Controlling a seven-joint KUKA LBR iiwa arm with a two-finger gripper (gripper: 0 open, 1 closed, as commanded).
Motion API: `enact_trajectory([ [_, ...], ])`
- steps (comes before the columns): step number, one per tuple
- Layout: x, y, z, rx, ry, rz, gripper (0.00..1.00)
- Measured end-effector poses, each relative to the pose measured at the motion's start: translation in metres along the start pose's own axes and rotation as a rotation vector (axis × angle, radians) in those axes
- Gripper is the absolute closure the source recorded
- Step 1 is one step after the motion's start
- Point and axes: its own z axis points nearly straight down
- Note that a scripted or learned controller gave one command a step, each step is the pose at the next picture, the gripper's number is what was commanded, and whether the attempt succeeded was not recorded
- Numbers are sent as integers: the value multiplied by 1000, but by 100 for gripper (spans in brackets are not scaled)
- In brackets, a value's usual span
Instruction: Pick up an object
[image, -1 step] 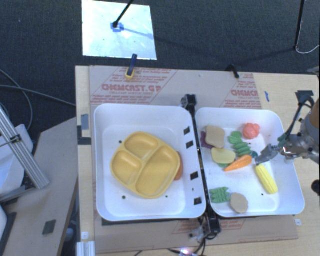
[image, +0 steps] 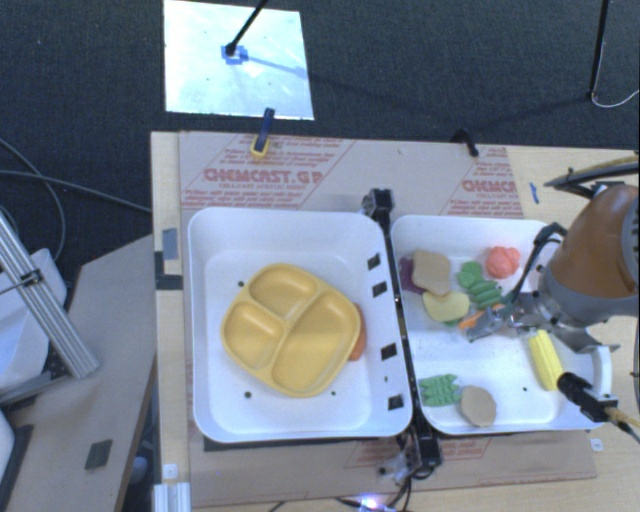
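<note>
We see the gripper (image: 492, 326) low in the right bin (image: 520, 400), entering from 3 o'clock. We cannot tell the state of its jaws; no item is visibly between them. Candidate objects lie around it: a yellow piece (image: 445, 306) at 9 o'clock, a green piece (image: 478, 283) at 11 o'clock, an orange-pink piece (image: 503, 261) at 12 o'clock, and a corn cob (image: 543, 360) at 4 o'clock. We judge the low approach suits the crowded cluster. The left bin (image: 215, 330) holds a yellow divided tray (image: 290, 328).
</note>
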Motion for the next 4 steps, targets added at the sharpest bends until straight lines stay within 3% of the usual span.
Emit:
enact_trajectory([
  [1, 18, 28, -21, 16, 4, -3, 0],
  [2, -11, -42, 20, 27, 6, 8, 0],
  [4, 58, 49, 19, 17, 6, -5, 0],
])
